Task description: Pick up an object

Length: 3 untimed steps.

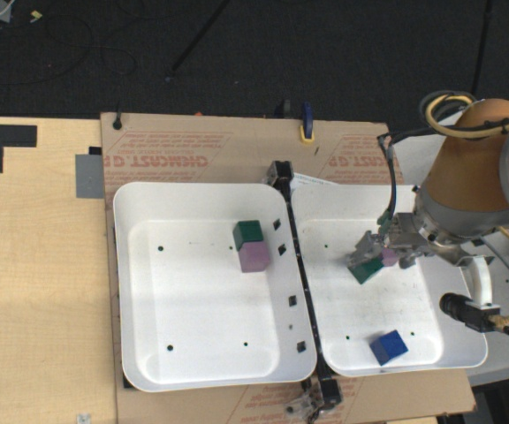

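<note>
Looking down on the bench, we see two shallow white bins side by side on a cardboard sheet, the left bin (140,325) and the right bin (449,347), parted by a dark strip with clips along the shared edge. Our arm (471,170) reaches in from the right, its orange band broad and round above the wrist, and our gripper (374,256) hangs over the upper middle of the right bin. A dark green block (366,269) sits tilted right at the fingertips, touching them, with a small pink piece (390,258) just beside it against the gripper body. We cannot tell from this slant whether the jaws are parted or clenched, nor whether the green block is truly caught between them or only lying under them on the bin floor. Lower in the same bin, well apart from the gripper, a blue cube (388,346) rests near the front wall, turned at an angle. In the left bin, two more things lie close to the dividing edge: a green cube (247,231) and a lilac cube (254,257), the green one behind and touching the lilac one. A blue and yellow clamp (307,123) grips the cardboard's far edge.
</note>
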Motion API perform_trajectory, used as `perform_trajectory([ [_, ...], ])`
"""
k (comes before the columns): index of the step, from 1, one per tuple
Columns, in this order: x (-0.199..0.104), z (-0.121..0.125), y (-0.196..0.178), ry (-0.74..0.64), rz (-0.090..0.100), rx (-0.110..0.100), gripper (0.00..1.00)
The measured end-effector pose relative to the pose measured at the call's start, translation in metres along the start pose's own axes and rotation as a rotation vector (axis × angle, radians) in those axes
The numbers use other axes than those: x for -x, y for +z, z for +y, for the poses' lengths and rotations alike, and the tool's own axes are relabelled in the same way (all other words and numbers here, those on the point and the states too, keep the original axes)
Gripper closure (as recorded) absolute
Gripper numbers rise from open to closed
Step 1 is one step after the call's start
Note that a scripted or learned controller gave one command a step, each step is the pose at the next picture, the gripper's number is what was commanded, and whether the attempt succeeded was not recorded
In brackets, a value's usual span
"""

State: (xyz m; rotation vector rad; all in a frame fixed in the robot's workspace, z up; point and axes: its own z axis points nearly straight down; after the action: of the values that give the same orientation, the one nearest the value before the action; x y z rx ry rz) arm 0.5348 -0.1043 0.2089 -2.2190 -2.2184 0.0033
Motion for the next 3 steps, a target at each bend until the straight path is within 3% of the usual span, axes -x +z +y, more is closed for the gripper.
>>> perform_trajectory([
  [1,0.053,0.012,0.079,0.003,-0.001,-0.002,0.0],
  [2,-0.014,0.058,0.121,-0.006,-0.003,0.007,0.0],
  [3,0.04,0.026,0.121,0.003,-0.001,-0.001,0.0],
])
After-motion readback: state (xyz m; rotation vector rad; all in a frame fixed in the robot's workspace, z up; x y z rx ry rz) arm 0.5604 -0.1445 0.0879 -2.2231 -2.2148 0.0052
